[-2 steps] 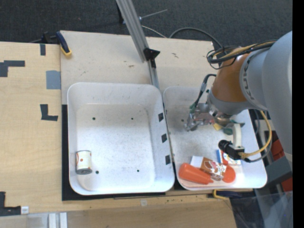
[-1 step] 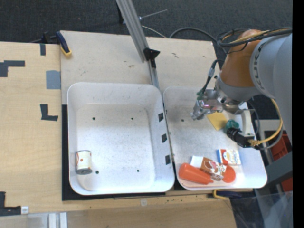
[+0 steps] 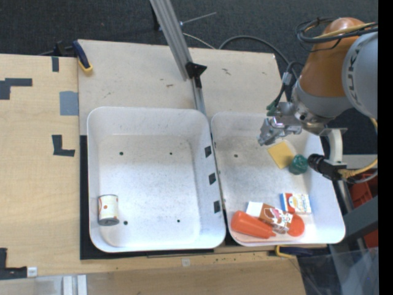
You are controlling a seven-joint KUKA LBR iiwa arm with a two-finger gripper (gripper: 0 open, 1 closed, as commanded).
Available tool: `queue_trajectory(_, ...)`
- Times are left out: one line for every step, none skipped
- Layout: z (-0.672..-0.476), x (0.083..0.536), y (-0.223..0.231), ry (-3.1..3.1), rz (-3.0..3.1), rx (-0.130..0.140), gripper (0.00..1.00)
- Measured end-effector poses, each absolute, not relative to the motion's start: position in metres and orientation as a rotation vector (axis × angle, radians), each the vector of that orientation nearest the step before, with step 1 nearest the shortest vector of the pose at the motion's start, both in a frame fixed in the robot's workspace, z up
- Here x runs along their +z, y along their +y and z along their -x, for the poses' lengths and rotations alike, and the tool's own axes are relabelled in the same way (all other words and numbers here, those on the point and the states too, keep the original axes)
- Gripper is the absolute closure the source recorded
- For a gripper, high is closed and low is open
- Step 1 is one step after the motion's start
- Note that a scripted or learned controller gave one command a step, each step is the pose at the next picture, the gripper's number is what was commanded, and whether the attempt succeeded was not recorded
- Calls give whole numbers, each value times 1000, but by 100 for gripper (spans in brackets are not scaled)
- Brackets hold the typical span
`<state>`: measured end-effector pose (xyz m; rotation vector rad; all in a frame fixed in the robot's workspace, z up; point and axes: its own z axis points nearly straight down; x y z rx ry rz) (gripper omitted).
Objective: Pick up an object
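Bins: left bin (image 3: 153, 118) contains a small can (image 3: 108, 209). Right bin (image 3: 245, 165) contains a carrot (image 3: 250, 225), cartons and a yellow sponge (image 3: 280, 154), located just below the gripper (image 3: 269, 135). Finger state cannot be determined.

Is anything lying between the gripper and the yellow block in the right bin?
Nothing visible does. The gripper hovers just up-left of the yellow block, with bare bin floor between them. The green object sits on the block's far side.
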<state>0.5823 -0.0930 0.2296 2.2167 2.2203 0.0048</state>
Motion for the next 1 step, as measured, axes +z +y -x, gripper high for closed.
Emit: queue_trajectory(-582, 242, -93, 2223, -2220, 0, 100)
